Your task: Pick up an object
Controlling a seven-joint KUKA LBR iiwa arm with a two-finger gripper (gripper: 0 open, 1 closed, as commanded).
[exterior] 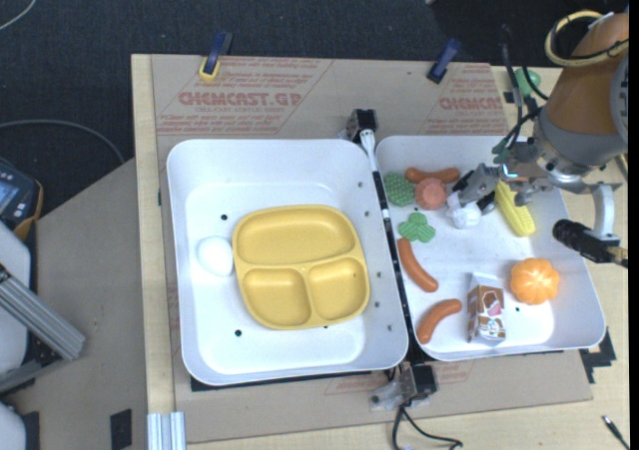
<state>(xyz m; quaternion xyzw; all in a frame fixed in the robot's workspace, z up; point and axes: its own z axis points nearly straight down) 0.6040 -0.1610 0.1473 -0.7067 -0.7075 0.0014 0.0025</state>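
Over the far part of the right bin [589, 323], the grey arm with its orange band reaches in from the right, and its pincer [481, 189] hangs low above a small white object [465, 215]. Whether the pincer is spread or pressed together cannot be told from this slanted look, and nothing can be seen between its tips.

Several toy foods lie in the right bin. A yellow corn cob [515, 210] lies just right of the pincer, and a pinkish round piece [431, 194] sits just to its left, with a reddish sausage [431, 177] touching it at the far side. A flat green piece [399, 189] lies by the bin's left wall, and a green broccoli-like piece [417, 229] sits a little nearer the camera. Below that lies a long orange-red sausage [417, 265], and another sausage [438, 319] rests near the front wall. A small brown and white packet [486, 313] stands beside it, with an orange fruit [534, 281] to its right.

On the left side of the bench, the left bin [190, 318] carries a yellow divided tray [300, 265] with three compartments, and a white egg-shaped piece [214, 255] lies touching the tray's left edge
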